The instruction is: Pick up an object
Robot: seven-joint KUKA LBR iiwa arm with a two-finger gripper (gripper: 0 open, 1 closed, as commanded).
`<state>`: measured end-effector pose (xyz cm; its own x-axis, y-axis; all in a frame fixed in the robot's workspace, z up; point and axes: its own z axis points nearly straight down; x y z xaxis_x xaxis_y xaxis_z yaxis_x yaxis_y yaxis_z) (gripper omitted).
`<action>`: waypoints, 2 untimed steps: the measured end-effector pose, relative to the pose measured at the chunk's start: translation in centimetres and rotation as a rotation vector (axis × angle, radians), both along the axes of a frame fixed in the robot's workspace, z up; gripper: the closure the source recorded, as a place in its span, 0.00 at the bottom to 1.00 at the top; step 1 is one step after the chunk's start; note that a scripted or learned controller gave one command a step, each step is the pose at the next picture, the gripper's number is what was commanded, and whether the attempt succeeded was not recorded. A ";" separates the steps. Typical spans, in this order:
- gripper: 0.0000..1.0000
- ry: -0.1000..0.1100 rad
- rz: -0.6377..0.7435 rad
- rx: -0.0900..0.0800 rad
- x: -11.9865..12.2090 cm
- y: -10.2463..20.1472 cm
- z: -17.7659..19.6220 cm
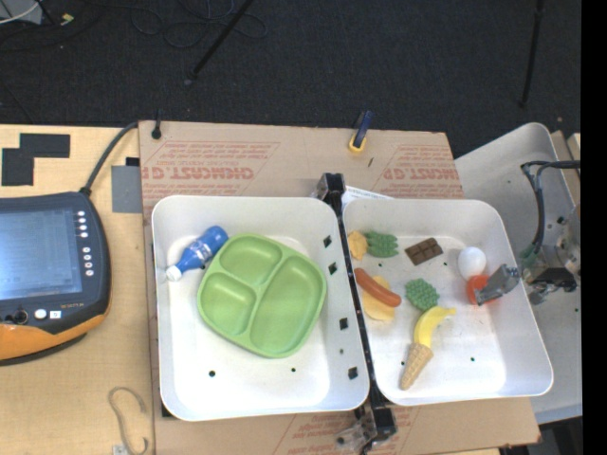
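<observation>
Since the gripper [497, 284] sits at the right bin [531, 349] edge, finger state unclear, the red piece [476, 283] touching it, just below the egg [471, 260], looks the likely target. Probably light, hard, slick plastic; grab across its middle.

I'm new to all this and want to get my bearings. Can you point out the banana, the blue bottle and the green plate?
banana [432, 325]: camera view, middle of its yellow curve.
blue bottle [200, 250]: camera view, middle of its blue body.
green plate [262, 295]: camera view, ridge between its compartments.
</observation>
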<state>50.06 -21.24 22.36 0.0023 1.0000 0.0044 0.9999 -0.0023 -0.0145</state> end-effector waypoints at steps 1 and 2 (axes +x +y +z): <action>0.00 -0.011 0.002 -0.003 0.2 0.0 0.6; 0.00 -0.008 0.004 -0.001 1.2 0.3 -4.8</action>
<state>51.31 -20.94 17.58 -0.0017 1.0000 0.0029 1.0000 0.0017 -0.0067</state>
